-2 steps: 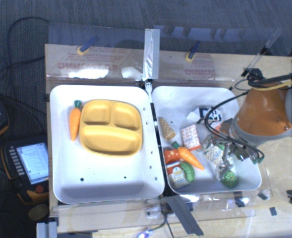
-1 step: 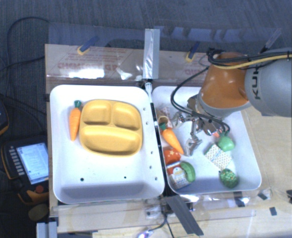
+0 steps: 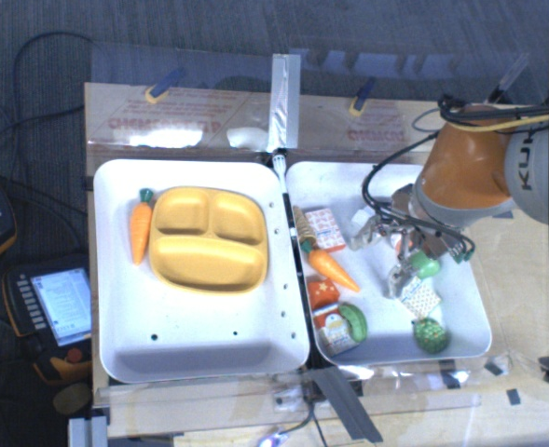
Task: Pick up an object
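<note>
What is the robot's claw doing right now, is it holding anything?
Gripper: over the right bin, near a green object; open or closed cannot be told.

Glossy yellow plastic tray (image 3: 208, 237) in a smooth white plastic bin (image 3: 116, 324), beside a matt orange carrot (image 3: 141, 228)

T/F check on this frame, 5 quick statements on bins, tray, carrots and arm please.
1. The yellow tray lies in the left bin. True.
2. A carrot lies left of the tray in that bin. True.
3. The right bin holds no carrot. False: a second carrot lies in it, near its left wall.
4. The tool is over the left bin. False: it is over the right bin, near a small green item.
5. The tray has one single compartment. False: dividers split it into several.
</note>
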`<state>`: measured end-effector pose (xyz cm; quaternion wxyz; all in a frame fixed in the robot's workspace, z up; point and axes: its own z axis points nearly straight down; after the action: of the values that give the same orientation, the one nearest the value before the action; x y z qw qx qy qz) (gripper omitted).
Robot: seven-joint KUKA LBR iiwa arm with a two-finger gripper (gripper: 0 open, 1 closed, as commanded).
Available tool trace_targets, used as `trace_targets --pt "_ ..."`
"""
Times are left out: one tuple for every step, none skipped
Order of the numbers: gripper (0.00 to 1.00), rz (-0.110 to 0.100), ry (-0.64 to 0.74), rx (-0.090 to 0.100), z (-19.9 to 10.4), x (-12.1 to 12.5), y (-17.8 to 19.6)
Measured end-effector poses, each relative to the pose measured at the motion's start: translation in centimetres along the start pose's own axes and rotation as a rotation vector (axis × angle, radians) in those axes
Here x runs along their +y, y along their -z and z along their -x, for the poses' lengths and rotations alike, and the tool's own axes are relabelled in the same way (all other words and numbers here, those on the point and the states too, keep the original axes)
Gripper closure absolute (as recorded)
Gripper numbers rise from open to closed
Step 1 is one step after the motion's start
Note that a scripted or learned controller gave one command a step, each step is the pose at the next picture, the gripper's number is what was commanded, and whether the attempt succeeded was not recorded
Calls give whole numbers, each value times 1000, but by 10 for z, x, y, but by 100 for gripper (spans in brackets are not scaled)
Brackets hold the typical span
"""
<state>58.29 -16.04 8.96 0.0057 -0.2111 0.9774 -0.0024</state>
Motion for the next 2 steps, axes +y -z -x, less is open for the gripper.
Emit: trace_targets --pt "0 2 -14 0 -8 70 1" --pt "0 0 -76 -2 -63 55 2"
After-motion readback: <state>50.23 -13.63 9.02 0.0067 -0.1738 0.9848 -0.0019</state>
